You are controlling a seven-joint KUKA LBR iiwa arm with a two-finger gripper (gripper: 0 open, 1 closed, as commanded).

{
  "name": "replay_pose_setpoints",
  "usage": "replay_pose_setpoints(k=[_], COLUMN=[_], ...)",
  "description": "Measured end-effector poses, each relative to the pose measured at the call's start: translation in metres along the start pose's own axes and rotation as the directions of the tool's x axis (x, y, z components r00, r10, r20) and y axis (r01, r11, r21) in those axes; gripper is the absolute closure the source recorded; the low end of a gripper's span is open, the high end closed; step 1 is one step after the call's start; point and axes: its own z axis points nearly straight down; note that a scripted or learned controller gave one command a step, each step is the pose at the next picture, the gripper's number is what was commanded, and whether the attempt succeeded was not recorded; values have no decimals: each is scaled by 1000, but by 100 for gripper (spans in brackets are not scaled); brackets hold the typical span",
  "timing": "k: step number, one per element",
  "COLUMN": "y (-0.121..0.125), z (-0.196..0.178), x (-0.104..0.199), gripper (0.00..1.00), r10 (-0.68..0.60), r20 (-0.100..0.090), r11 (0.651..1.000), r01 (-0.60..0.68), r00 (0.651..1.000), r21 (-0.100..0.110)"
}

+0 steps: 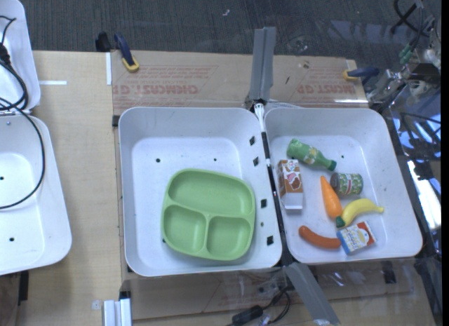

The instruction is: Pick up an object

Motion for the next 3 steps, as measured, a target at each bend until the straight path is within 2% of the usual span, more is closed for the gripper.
replay_pose_setpoints(k=[1, 2, 3], y=[-38, -102, -101], z=[102, 189, 177], x=[38, 42, 40], gripper=[0, 0, 100], r10=[-32, -3, 1], r20=[-1, -1, 1], r11=[999, 1000, 1000], r01=[32, 3, -1], r00=[999, 1000, 1000], r21=[1, 1, -5])
